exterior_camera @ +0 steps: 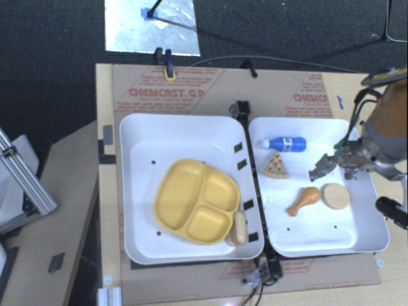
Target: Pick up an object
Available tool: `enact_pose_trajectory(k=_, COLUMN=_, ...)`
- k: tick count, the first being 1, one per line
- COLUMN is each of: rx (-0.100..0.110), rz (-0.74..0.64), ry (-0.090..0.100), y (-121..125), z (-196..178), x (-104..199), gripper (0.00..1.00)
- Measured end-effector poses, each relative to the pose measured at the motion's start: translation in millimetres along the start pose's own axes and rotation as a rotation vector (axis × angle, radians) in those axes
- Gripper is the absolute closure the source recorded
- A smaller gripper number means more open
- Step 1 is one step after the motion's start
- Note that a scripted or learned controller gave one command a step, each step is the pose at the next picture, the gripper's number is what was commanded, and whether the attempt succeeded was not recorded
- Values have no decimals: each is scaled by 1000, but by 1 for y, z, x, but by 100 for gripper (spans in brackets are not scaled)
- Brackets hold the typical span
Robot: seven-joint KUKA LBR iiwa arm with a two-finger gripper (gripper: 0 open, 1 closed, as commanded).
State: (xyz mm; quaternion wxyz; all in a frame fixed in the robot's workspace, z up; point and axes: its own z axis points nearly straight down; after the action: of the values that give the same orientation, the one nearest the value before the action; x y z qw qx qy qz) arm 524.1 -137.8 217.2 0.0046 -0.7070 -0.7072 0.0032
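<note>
A bench (105,190) is carrying a printed brown board (210,88) — two white bins are sitting on it side by side, the left bin (137,171) and the right bin (366,234) touching along the middle. A clamp (167,62) is gripping the board's far edge.

Glossy white plastic bins (191,129), smooth yellow plastic tray (191,203), brown cardboard sheet (191,91)

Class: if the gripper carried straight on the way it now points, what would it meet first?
The gripper points left, probably meeting the pizza slice first; height is unclear, so it might pass over.
</note>
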Motion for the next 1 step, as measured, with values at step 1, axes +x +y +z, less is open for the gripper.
enact_pose_trajectory(k=1, rx=-12, rz=-3, ry=-2, y=3, z=-6, x=0, gripper=0)
